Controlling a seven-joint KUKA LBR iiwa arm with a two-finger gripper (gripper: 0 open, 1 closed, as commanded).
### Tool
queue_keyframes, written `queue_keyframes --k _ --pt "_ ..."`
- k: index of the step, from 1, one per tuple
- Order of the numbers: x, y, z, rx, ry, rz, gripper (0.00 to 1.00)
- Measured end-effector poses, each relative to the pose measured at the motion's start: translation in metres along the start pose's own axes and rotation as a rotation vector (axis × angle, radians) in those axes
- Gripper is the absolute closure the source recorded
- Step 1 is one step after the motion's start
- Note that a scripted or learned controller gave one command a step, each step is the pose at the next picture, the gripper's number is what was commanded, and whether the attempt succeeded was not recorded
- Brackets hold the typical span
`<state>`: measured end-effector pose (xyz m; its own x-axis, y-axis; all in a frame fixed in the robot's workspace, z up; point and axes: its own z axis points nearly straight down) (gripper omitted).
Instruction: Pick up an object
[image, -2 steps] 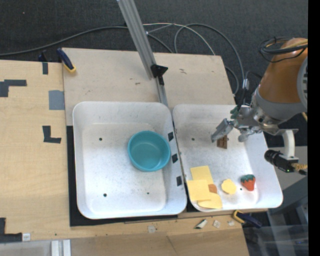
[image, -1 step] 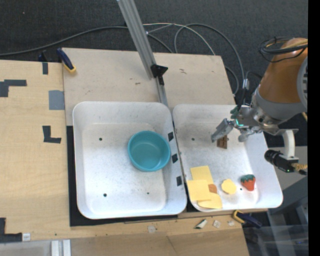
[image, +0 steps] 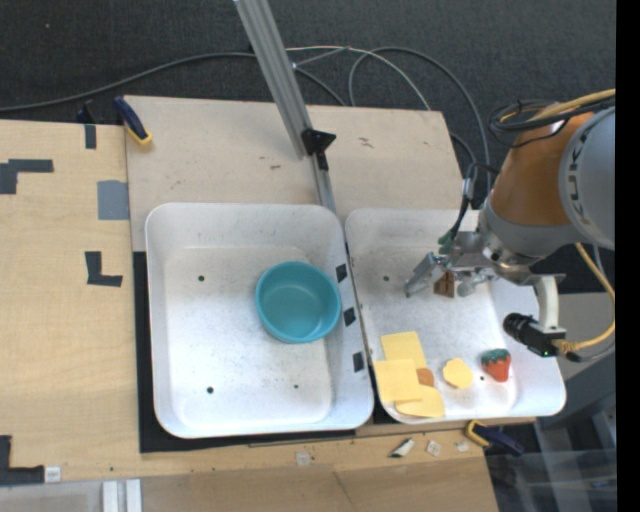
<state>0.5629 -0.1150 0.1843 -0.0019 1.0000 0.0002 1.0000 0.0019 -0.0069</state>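
- Dark carpet and trailing cables behind a pale wooden table (image: 60, 330), two shallow white bins side by side on it.
- Left bin (image: 180, 400): one teal bowl (image: 297, 301), upright, near the right wall.
- Right bin (image: 390, 235): yellow blocks (image: 405, 385) stacked near the front-left corner, a small brown piece (image: 426, 377) touching them, a round yellow piece (image: 458, 374) just beside, a red strawberry-like toy (image: 496, 364) with green top further right.
- Grey arm (image: 560, 190) with orange band reaching in from the right, over the right bin.
- Pincer (image: 440, 276) low over the middle of the right bin, fingers spread, apparently released; a small brown object (image: 445, 284) right at the fingers, grasped or merely beside them impossible to tell.
- Metal pole (image: 285, 90) slanting down from the top to the gap between the bins.
- Blue and yellow clamp (image: 132, 120) at the table's far-left corner.
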Motion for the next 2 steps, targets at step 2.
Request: queue_keyframes --k 2 --pt "-0.001 -0.001 0.096 -0.006 -0.001 0.0 0.0"
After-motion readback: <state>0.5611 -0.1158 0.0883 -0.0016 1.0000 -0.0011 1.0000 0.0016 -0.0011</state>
